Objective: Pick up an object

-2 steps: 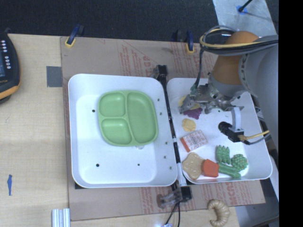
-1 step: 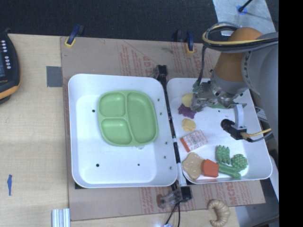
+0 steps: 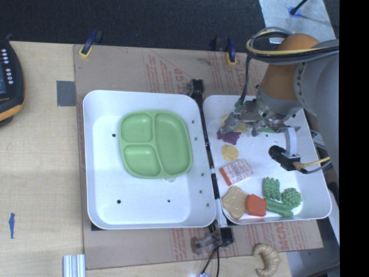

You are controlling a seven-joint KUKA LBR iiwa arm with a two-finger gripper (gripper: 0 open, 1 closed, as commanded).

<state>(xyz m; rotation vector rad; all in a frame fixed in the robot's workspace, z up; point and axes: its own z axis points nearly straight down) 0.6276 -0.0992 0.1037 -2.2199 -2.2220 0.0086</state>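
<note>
Camera view: 2 bins (image 3: 98,154), 1 plate (image 3: 155,143).

Bench (image 3: 40,172) bearing 2 white bins (image 3: 98,154)

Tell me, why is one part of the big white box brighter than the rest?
In the camera view, light falls unevenly: the left bin shows a brighter patch across its lower floor, with softer shade near its top wall. The green plate looks evenly lit and sharp. Around the gripper, over the right bin, the picture is a bit blurry.
</note>
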